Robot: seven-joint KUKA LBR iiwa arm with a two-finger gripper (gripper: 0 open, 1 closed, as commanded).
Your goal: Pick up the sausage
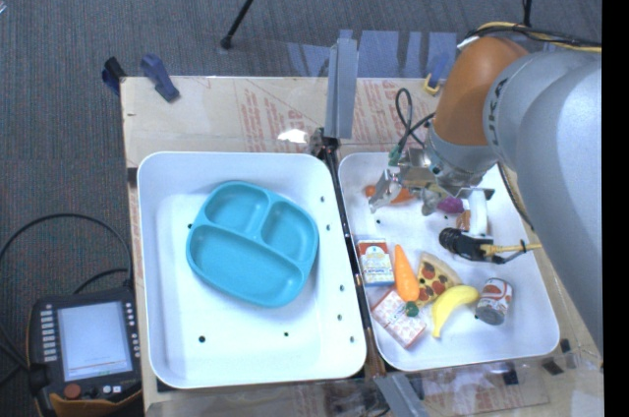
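The sausage (379, 195) is a short orange-red piece lying at the back left of the right bin (536, 327). Part of it is hidden under the gripper. My gripper (408, 188) hangs low over that corner, its fingers spread apart. The left finger (388, 181) is right at the sausage and the other stands to the right of it. I see nothing held between them.
Just right of the gripper lies a purple item (451, 205). Toward the front of the right bin are a carrot (405, 271), a pizza slice (435, 275), a banana (452, 307), a can (494, 299) and two small boxes (375, 261). The left bin holds a blue divided plate (254, 243).
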